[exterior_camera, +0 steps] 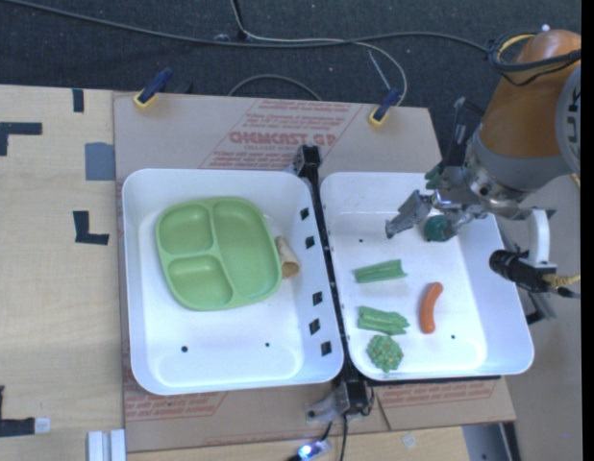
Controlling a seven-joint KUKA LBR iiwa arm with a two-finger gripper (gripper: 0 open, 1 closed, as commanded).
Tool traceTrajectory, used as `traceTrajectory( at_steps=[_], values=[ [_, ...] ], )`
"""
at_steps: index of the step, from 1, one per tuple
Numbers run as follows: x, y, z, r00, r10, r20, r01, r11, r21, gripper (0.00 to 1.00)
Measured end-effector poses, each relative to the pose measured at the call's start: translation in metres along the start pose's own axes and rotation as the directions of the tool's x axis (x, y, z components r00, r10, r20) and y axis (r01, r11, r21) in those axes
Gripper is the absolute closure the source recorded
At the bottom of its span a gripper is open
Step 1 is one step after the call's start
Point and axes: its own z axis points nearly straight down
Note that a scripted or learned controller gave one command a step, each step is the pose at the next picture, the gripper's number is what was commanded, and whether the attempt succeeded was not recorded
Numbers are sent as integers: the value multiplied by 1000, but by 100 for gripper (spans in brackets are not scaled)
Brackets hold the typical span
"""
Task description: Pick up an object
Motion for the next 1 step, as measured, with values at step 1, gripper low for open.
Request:
traceTrajectory(
  at_steps=[1],
  values=[
    [0, 2, -7, 1000, -3, 2, 3, 1000, -14, 0]
  ],
)
